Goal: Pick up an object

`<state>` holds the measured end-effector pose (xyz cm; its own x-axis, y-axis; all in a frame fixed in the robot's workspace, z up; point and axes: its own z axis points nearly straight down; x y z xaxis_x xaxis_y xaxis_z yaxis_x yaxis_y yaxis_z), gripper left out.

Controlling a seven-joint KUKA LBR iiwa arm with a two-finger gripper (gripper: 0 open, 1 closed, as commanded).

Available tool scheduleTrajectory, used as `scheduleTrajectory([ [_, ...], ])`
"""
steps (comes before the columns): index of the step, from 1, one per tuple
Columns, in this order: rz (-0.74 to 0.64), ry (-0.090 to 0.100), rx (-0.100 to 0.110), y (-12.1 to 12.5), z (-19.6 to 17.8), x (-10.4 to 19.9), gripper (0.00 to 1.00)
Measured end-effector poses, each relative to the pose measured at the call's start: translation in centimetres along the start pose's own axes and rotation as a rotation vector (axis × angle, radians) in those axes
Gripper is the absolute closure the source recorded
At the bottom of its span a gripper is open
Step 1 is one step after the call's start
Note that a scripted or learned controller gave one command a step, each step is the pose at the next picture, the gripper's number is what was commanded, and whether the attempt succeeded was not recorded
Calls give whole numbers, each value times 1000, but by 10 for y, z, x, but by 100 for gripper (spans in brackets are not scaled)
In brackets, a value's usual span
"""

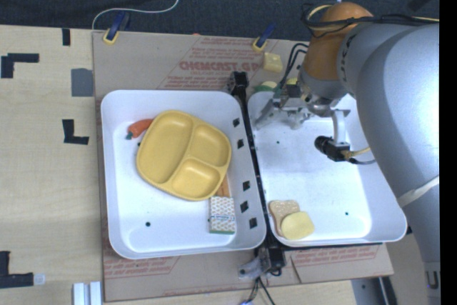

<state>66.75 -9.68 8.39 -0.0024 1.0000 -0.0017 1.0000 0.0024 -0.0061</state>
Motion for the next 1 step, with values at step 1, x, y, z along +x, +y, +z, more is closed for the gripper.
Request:
scheduleTrajectory([
  [1,1,1,-3,0,0,-1,0],
])
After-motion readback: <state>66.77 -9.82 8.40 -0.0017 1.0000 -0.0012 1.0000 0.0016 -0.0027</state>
